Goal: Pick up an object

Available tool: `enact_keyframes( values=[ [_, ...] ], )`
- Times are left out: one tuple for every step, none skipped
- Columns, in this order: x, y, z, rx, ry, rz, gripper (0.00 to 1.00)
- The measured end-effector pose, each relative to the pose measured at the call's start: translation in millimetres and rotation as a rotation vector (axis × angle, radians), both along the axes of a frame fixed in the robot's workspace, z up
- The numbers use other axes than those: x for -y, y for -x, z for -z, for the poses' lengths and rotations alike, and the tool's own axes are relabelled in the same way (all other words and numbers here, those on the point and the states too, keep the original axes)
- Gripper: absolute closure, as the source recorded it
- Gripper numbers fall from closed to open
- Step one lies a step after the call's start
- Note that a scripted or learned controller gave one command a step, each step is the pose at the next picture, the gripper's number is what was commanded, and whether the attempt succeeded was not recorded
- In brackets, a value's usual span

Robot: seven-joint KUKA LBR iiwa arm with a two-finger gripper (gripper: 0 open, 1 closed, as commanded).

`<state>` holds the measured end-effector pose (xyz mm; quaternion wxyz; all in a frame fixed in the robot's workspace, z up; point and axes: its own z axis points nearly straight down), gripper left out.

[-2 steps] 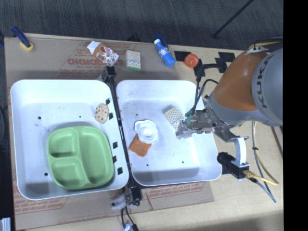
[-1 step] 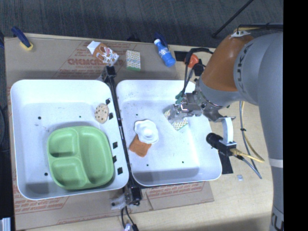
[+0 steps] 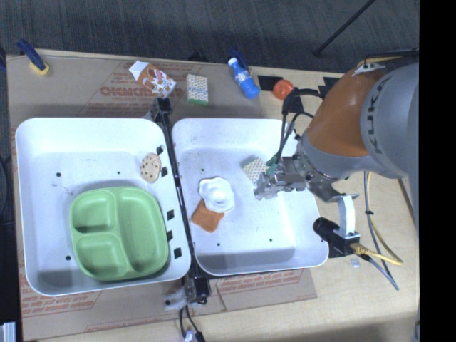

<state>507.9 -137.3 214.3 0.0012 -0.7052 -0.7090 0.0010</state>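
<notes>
In the left bin sits a green sectioned plastic tray [image 3: 117, 232], lower left of frame. At centre, a white cup [image 3: 216, 194] touches an orange block [image 3: 207, 219]. My gripper [image 3: 265, 186] hangs beside a small checkered packet [image 3: 254, 168]; fingers' state I cannot tell. I fear nudging the packet aside.

Two shallow white plastic bins [image 3: 35, 191] sit side by side. The left holds one green compartmented plastic tray [image 3: 117, 231] and one round speckled cookie [image 3: 150, 167]. The right holds one white cup-like piece [image 3: 216, 194], one orange wedge [image 3: 206, 219] and one small patterned square [image 3: 253, 168].
</notes>
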Motion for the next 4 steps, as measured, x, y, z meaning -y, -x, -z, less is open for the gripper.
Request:
enact_keyframes(
  values=[
    [38.2,31.7,3.6,0.000,0.000,0.000,1.00],
    [31.3,-14.7,-28.5,0.002,0.000,0.000,1.00],
    [-30.2,17.3,-36.5,0.000,-0.001,-0.002,1.00],
    [-50.6,31.4,-20.2,0.001,0.000,-0.002,1.00]
  ],
)
